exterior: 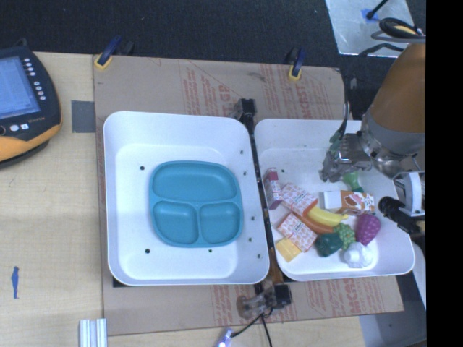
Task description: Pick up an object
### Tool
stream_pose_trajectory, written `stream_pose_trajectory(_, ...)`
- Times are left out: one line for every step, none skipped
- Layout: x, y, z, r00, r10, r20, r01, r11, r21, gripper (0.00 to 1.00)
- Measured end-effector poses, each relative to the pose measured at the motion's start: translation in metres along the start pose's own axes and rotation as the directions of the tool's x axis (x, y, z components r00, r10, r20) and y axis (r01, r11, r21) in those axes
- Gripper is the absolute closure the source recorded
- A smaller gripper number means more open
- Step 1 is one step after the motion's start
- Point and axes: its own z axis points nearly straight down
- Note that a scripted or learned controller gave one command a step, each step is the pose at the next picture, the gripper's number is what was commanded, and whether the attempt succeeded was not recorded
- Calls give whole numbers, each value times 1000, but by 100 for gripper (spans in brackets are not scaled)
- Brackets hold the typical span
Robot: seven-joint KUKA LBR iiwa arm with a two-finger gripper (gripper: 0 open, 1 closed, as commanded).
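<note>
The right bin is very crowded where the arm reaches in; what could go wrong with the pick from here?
1. The toy foods lie packed in the right bin: the banana, grapes and broccoli touch, so two may lift together.
2. The gripper sits beside the pile and may close on nothing.

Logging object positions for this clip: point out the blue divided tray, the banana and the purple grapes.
blue divided tray [195, 178]: camera view, on the ridge above its two lower compartments.
banana [323, 217]: camera view, middle of the yellow body.
purple grapes [367, 227]: camera view, centre of the bunch.
</note>
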Motion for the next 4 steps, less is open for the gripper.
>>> stream_pose_trajectory(-45, 1, 107, 1000, -1, 1, 1, 1000, 2, 0)
stream_pose_trajectory(-82, 86, 118, 1000, 0, 1, 0, 1000, -2, 0)
stream_pose_trajectory(-91, 22, 118, 1000, 0, 1, 0, 1000, 0, 0)
stream_pose_trajectory(-104, 87, 117, 1000, 1, -2, -1, 1000, -2, 0)
